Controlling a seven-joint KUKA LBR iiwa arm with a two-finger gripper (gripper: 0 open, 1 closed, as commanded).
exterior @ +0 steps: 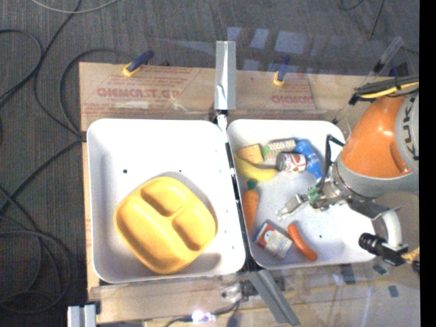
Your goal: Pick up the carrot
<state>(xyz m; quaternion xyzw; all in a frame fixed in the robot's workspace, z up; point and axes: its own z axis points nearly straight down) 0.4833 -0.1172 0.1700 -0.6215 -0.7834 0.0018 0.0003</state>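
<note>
Right bin (327,129), carrot (251,206) left of jaws (289,208), apart

A robotics lab is indicated: loose cables (41,67) are strewn on grey carpet, and clamps (136,63) are fixed to the plywood bench (163,90).

"kuk" on arm (402,131); cardboard (136,90) print unreadable
</note>
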